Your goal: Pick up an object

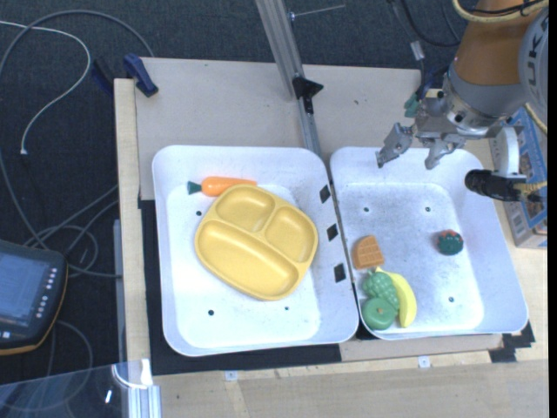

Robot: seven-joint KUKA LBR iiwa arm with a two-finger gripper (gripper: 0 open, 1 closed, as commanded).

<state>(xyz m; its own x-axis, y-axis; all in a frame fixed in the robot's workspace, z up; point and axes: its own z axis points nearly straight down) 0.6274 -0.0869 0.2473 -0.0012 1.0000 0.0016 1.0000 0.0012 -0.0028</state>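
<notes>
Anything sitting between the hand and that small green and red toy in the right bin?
No. In the camera view, only bare white bin floor lies between the hand and the green and red toy; the fingers look spread.

Arm (505,24) cut off by the top and right edges. Carrot (222,184) partly hidden behind the yellow plate (257,240). Green item (450,242), right of the plate, too small to identify. Tablet (24,296) cropped at left edge.

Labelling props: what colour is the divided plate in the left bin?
Yellow plate, camera view.
</notes>
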